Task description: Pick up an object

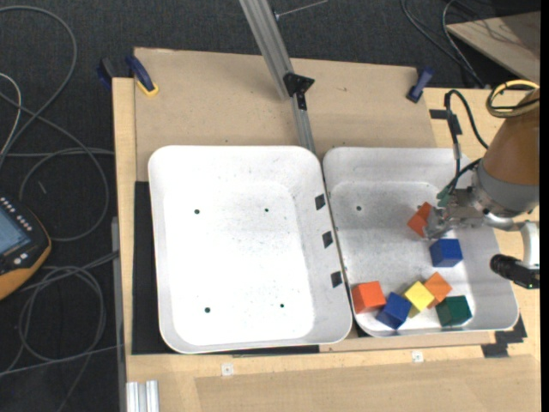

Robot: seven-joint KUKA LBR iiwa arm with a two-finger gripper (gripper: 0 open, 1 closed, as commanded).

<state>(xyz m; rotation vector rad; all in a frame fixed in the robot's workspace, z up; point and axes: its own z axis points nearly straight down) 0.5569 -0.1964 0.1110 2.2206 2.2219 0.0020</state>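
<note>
Two white bins sit side by side; the right bin (377, 166) holds every block. My gripper (439, 223) is low inside it, touching an orange-red block (419, 220) at its nine o'clock, though I cannot tell whether it grips. A blue cube (446, 252) lies at six o'clock; five more blocks (412, 300) crowd the near wall.
</note>
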